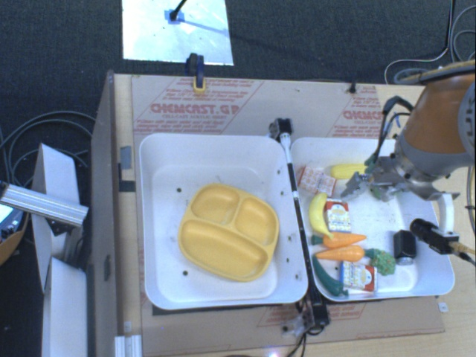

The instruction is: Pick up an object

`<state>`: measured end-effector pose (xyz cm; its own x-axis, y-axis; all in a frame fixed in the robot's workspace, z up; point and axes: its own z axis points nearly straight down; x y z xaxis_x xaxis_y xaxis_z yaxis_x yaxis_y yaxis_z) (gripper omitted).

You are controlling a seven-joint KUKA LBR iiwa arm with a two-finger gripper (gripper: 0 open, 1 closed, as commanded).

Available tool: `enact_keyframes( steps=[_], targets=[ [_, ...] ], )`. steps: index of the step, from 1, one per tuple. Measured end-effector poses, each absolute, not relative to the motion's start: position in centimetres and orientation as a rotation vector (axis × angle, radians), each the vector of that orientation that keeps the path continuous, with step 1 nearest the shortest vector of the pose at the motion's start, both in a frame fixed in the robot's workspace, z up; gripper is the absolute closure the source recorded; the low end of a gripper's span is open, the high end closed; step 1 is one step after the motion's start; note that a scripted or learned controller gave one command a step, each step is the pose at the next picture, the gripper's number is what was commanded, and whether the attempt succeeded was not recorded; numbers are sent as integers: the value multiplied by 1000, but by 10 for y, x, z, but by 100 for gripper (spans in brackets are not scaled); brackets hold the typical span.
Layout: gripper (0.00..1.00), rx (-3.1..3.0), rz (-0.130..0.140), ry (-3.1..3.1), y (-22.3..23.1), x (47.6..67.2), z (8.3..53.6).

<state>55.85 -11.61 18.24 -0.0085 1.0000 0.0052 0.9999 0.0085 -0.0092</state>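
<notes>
- Left shallow white bin: yellow three-compartment plastic plate sits mid-floor, with bare floor all round it.
- Right shallow white bin: left side crowded with orange plastic carrots, red-and-white small cartons and green toy broccoli; bare patch mid-floor.

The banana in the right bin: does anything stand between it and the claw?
Partly. A small red-and-white carton lies on the banana, over its side nearer the claw. The banana's far edge is bare.
</notes>
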Motion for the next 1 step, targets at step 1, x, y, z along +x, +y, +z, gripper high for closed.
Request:
enact_keyframes(
  steps=[1],
  targets=[
    [0, -2213, -6, -2225, -79, 536, 106]
  ],
)
